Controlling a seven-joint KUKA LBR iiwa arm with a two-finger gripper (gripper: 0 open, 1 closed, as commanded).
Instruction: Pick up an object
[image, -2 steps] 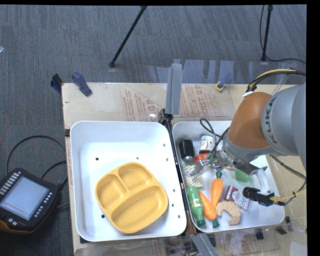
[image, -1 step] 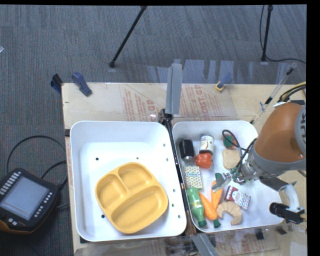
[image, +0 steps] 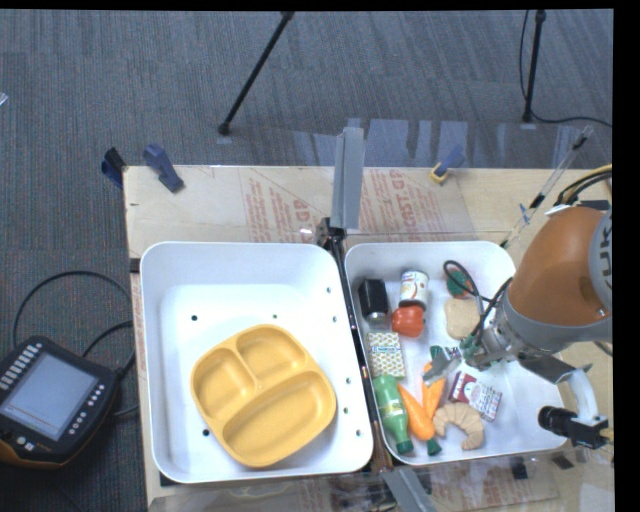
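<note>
two white bins (image: 165, 300), one yellow tray (image: 263, 393)

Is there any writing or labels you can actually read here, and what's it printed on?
Red print on the cardboard sheet under the bins: upside down and mirrored, too faint to read.
Label on the small can in the right bin: too small to read.
Red-and-white packet near the gripper: print too blurred to read.
Green bottle: no legible label.
Handheld screen on the floor: nothing readable.

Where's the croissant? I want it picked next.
The croissant lies in the right bin, near its front edge, just right of the carrot and below the red packet.
</note>
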